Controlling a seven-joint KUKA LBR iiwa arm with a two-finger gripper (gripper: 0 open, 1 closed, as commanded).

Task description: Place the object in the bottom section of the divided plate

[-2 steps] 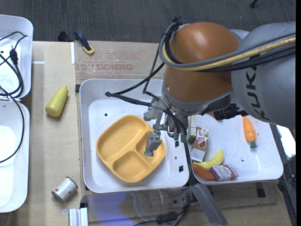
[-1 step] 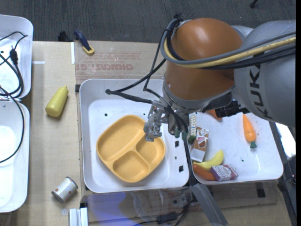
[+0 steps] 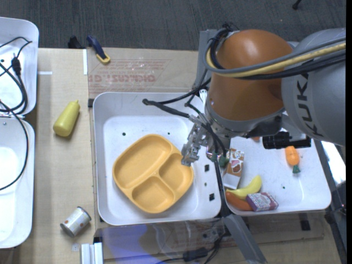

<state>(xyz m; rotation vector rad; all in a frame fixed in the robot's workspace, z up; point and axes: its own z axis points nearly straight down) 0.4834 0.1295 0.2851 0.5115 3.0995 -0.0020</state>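
Divided plate [image 3: 152,173] rim under tool [image 3: 192,147].

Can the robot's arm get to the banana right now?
Probably yes. The banana lies uncovered in the right bin, with nothing on top, and the gripper hangs nearby over the yellow plate.
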